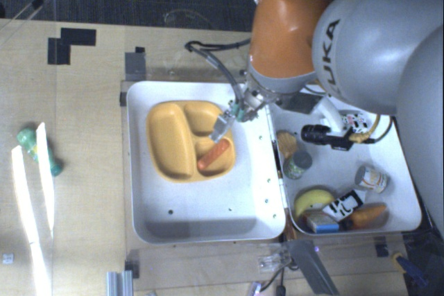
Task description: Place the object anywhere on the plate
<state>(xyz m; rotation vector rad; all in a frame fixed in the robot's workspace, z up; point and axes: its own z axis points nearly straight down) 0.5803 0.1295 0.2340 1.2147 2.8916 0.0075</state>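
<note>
My gripper (223, 123) hangs over the yellow divided plate (170, 142); can't tell its finger state. Hot dog (214, 154) lies just below me in a plate compartment, apparently released, so placement looks done.

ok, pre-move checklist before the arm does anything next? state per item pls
1. Hot dog on the yellow plate: ok, it lies in the plate's lower right compartment.
2. Plate inside the left bin: ok, fully within the walls.
3. End effector apart from the hot dog: cannot tell, its tip sits just above the hot dog at this slant.
4. Anything carried by the end effector: cannot tell, tip too small and blurred.
5. Right bin items undisturbed: ok, the banana and can lie inside it.
</note>
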